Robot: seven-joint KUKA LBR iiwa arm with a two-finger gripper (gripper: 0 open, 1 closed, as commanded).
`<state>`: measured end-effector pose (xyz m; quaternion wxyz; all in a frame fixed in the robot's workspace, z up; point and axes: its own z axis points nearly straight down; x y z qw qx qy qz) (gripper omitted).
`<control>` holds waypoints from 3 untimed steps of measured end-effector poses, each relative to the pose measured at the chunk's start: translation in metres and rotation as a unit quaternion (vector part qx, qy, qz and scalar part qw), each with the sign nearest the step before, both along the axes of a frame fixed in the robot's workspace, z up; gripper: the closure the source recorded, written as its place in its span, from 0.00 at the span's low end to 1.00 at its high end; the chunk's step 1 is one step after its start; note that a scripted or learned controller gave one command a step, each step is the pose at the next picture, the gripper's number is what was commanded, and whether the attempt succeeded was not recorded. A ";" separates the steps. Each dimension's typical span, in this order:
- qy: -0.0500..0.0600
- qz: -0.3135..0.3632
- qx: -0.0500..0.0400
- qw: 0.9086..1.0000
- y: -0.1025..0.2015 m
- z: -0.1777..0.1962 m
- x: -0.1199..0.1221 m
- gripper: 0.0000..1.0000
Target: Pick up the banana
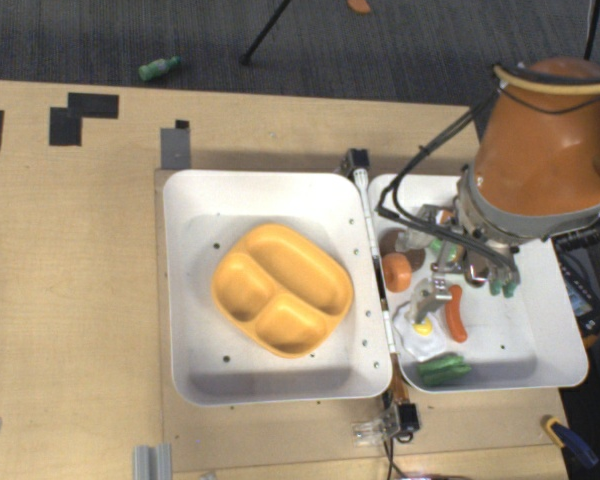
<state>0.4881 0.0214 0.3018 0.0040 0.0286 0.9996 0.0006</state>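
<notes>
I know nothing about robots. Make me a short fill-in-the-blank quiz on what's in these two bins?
1. The yellow divided plate has ___ compartments.
2. That plate lies in the ___ bin.
3. The gripper hangs over the ___ bin.
4. The green vegetable lies near that bin's ___ edge.

Missing words: three; left; right; front

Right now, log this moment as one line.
arm: over right white bin | gripper: above yellow banana | grasp: unconfirmed | left white bin: yellow three-compartment plate
</notes>
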 end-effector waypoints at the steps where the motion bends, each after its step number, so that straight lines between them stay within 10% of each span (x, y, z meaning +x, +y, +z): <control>1: 0.002 -0.060 0.000 0.998 -0.029 -0.067 0.071 0.00; 2: 0.001 -0.292 0.001 0.957 -0.042 -0.013 0.030 0.00; 3: 0.002 -0.160 0.001 0.987 -0.041 -0.065 0.041 0.00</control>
